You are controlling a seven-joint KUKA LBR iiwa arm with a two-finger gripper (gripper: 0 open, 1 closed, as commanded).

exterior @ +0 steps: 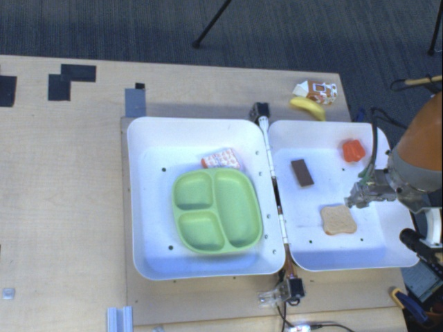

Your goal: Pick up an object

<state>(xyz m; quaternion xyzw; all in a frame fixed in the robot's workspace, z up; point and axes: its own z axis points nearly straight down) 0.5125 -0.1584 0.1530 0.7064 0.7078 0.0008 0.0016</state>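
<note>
Nearest, on the worktop: 2 shallow white bins side by side.

Left bin: green divided tray, 3 compartments, lying flat across the middle. Red-and-white packet at the tray's far edge, touching or slightly tucked under it.

Right bin: slice of bread, flat, near the front. Dark brown block farther back, well apart from the bread. Orange-red item in the far right part.

Pincer: over the right bin, just beyond and right of the bread, nothing seen between the fingers; spread or closed, could not tell.

Farthest, beyond the right bin: banana beside a small packet.
</note>
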